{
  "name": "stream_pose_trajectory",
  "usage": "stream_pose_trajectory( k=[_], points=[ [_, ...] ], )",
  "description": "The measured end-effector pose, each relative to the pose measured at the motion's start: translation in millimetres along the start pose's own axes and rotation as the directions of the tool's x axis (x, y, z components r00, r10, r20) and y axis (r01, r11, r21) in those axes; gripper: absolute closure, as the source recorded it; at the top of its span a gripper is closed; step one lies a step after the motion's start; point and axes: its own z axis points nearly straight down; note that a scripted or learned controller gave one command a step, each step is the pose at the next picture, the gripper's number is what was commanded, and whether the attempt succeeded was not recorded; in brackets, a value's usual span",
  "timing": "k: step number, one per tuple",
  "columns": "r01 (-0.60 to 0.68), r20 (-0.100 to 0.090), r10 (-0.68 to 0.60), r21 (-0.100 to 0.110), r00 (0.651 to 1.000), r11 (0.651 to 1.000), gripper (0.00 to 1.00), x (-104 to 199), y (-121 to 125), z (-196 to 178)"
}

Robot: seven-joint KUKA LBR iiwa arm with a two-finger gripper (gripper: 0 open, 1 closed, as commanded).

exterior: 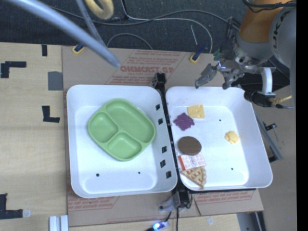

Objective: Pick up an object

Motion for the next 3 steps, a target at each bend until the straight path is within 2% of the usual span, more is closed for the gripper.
stream_pose_trajectory(
  k=[1, 3],
  points=[
    [0.0, 0.0, 0.0, 0.004, 1.0, 1.0, 0.0, 7.3, -3.9, 46.9],
    [-0.001, 0.0, 0.001, 0.005, 1.0, 1.0, 0.0, 0.6, -24.9, 154.0]
  ],
)
